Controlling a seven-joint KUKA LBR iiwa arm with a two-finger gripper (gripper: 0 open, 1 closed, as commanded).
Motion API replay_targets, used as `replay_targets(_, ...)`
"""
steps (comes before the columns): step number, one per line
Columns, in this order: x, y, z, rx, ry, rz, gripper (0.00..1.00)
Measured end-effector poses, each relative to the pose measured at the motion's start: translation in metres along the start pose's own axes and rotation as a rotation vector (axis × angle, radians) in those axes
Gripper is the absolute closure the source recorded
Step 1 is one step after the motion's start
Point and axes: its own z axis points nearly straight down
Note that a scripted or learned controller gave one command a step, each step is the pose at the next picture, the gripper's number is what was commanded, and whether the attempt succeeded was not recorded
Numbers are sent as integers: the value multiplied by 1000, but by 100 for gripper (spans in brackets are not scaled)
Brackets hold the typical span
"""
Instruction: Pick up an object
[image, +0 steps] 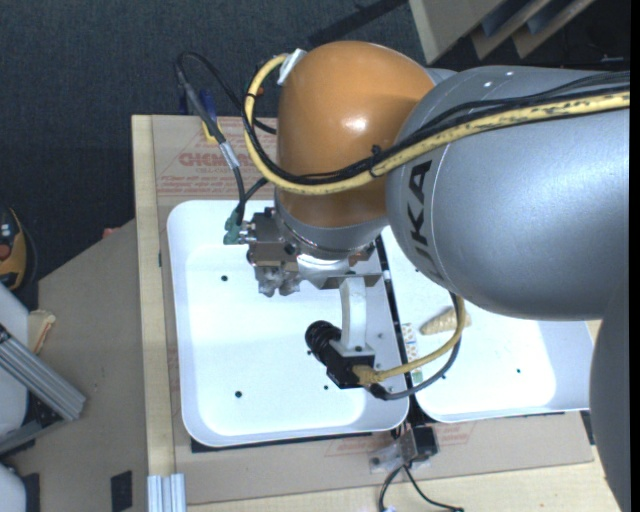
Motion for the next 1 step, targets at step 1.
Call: replay_targets(1,0,0,-10,0,0,0,100)
